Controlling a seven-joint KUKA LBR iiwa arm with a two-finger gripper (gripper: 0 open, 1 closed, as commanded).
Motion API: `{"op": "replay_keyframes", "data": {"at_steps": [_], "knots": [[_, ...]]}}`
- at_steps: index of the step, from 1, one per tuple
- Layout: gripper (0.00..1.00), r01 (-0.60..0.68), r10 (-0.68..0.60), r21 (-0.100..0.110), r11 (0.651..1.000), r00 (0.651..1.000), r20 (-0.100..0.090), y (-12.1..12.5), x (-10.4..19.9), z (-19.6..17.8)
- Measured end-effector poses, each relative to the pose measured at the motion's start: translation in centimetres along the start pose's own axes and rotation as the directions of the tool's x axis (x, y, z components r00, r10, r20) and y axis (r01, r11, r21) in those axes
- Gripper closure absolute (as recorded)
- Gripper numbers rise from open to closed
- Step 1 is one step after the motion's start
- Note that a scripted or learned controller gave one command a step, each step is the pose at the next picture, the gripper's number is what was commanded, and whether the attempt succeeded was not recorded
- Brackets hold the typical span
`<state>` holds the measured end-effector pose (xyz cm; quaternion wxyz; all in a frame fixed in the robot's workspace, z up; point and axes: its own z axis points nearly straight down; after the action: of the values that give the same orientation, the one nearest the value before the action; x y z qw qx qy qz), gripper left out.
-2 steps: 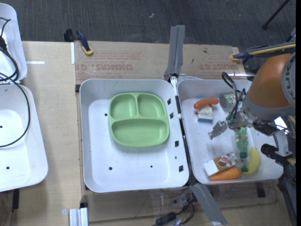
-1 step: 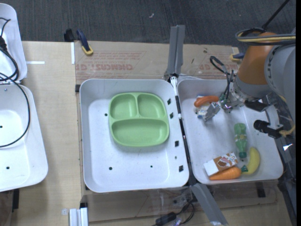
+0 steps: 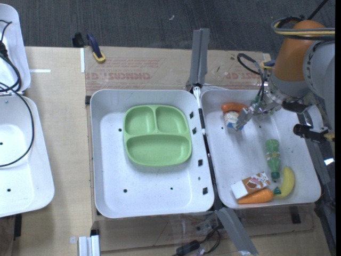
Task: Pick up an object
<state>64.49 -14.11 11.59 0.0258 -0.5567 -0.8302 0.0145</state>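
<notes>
- The gripper (image 3: 242, 119) hung low in the far left part of the right bin (image 3: 306, 196); whether it was open or closed could not be told.
- Just beside it lay an orange sausage-shaped object (image 3: 232, 107), long axis left-right.
- Nearer in that bin: a green bottle (image 3: 273, 158) lying near-far, a banana (image 3: 287, 182), a carrot (image 3: 256, 197) and a small carton (image 3: 250, 184), label unreadable.
- The left bin (image 3: 106, 196) held a green divided plate (image 3: 157, 135).
- Cardboard (image 3: 133, 71) beyond bore mirrored red lettering.

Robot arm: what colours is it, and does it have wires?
The arm is grey with a rounded orange band above the wrist. Black cables loop beside it, and a yellowish one rings the top. Its pincer is small, slim and grey metal.
</notes>
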Motion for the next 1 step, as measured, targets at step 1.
{"op": "replay_keyframes", "data": {"at_steps": [1], "knots": [[0.0, -0.076, 0.076, 0.0, 0.997, 0.997, 0.008, 0.51, 0.78, 3.4]]}}
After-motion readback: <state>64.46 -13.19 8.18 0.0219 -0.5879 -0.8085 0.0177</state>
